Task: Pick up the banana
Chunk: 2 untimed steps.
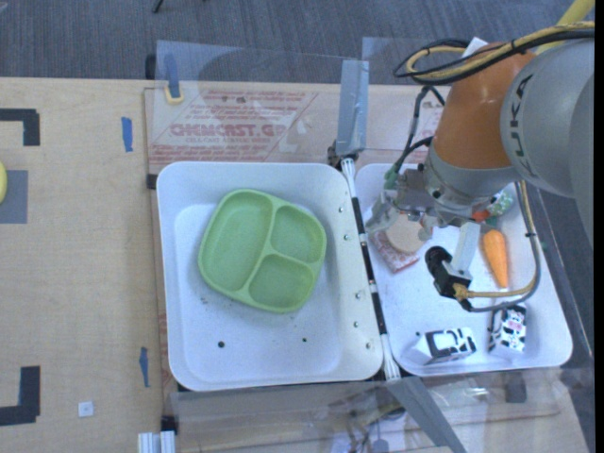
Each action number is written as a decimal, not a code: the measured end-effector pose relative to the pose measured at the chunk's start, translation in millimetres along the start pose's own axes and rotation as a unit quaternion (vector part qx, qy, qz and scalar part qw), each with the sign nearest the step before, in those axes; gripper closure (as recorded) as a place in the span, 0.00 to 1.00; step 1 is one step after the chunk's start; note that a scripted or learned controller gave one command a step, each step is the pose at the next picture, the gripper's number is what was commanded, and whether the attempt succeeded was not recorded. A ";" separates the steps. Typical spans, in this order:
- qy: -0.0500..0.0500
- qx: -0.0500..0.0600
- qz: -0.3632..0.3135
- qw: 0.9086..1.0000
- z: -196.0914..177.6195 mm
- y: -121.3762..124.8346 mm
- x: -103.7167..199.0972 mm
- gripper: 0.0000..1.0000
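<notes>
Grey arm (528, 111) low over the right bin (538, 343), wrist down.

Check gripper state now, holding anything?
Gripper: low in the right bin, beside the carrot; open or shut cannot be told.

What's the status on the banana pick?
Arm over right bin, wrist covering the gripper. No banana identifiable. Carrot, a sandwich-like item, two small black-and-white toys there. Green divided plate in left bin.
</notes>
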State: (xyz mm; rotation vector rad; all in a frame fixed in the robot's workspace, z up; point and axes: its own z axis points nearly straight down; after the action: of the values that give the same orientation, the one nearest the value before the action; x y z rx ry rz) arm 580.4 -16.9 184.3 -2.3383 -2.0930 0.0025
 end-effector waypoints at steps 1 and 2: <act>0.000 0.001 0.095 0.995 0.2 -22.9 67.0 0.00; -0.001 -0.007 0.027 1.000 57.5 -13.6 106.5 0.00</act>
State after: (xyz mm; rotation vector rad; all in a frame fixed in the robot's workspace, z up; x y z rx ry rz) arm 578.5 90.6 126.9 -2.4022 -2.0381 -0.0107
